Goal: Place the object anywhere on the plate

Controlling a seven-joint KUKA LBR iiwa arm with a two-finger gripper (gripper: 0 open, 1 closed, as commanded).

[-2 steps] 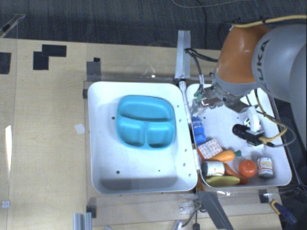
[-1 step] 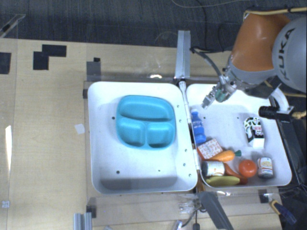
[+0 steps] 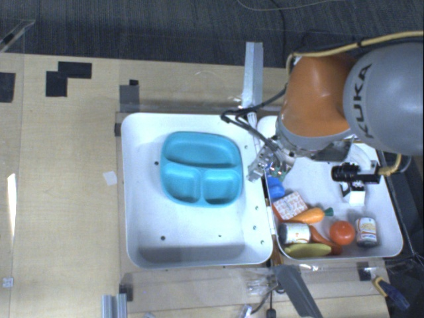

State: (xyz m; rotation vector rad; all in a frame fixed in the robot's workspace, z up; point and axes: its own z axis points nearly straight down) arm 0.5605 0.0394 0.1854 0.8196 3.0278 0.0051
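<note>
"KUKA" on arm (image 3: 377, 91); gripper (image 3: 268, 166) btwn bins, finger state can't tell.

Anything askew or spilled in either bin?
Nothing stands out. The blue plate sits flat in the left bin; the toy food is heaped in the right bin's front half, none spilled over the rim.

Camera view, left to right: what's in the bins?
Blue plate → gripper → patterned box → carrot → tomato → small can
</note>
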